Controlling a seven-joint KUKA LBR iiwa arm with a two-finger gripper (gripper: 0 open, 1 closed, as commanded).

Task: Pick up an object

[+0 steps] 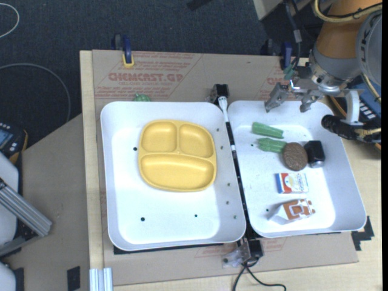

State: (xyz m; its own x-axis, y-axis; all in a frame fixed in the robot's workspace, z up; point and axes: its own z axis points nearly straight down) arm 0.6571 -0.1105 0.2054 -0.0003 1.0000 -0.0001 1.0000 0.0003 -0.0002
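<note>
Gripper: the two-finger gripper [290, 98] hangs at the upper right of the frame, over the far rim of the right bin [345, 162], its fingers spread apart with nothing between them.
Candidates: all loose items lie in the right bin, right of centre in the frame.
Green pieces: two green stick-shaped pieces [268, 137] lie side by side nearest the gripper; they look light and stiff, probably plastic, best pinched across the narrow width.
Brown disc: a round brown disc [295, 156], touching or just beside a small black block [314, 152]; flat and low, likely hard to get fingers under.
Cartons: a small blue, white and red packet [291, 182] and a tipped orange-and-white carton [292, 211], lower in the bin; light, thin-walled, likely to crush or slide.
Left bin: the left bin [121, 180] bears a yellow divided plate [177, 155]; wide, smooth, poor for a pinch.
Best hold: judged the upper green piece, closest and narrow.
</note>
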